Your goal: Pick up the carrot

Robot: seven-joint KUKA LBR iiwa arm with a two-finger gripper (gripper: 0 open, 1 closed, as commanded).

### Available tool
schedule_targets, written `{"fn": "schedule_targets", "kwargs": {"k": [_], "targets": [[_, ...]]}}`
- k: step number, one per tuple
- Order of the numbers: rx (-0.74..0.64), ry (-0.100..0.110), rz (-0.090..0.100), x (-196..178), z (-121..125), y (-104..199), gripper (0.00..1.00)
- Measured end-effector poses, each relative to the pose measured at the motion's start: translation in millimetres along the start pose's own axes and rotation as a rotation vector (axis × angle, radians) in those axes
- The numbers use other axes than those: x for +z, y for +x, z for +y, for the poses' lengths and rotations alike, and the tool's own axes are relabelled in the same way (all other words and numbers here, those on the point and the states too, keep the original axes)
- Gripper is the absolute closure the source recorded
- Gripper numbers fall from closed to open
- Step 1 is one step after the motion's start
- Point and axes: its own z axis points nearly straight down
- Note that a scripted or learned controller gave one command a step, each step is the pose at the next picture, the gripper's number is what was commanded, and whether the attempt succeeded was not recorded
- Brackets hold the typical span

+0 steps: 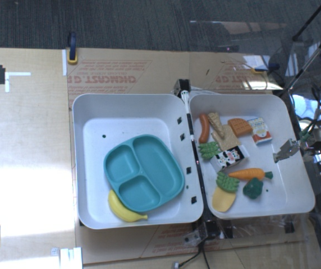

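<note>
The carrot (249, 174) is orange with a small green top that points right. It lies flat in the lower middle of the right bin (295, 200). My gripper (287, 149) shows as a grey tip over the right bin's right side, up and to the right of the carrot and apart from it. Nothing can be seen held in it.
Around the carrot lie a dark green vegetable (253, 189), a yellow fruit with a green top (224, 198), a black and white card (229, 156), a sausage (205, 128), a bread slice (240, 126) and a small box (260, 131). The left bin holds a teal divided plate (143, 172) and a banana (124, 207).
</note>
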Motion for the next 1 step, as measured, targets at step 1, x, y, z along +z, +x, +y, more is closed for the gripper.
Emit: {"fn": "schedule_targets", "kwargs": {"k": [1], "targets": [[-0.049,-0.014,0.000,97.4,7.9,45.6,0.00]]}}
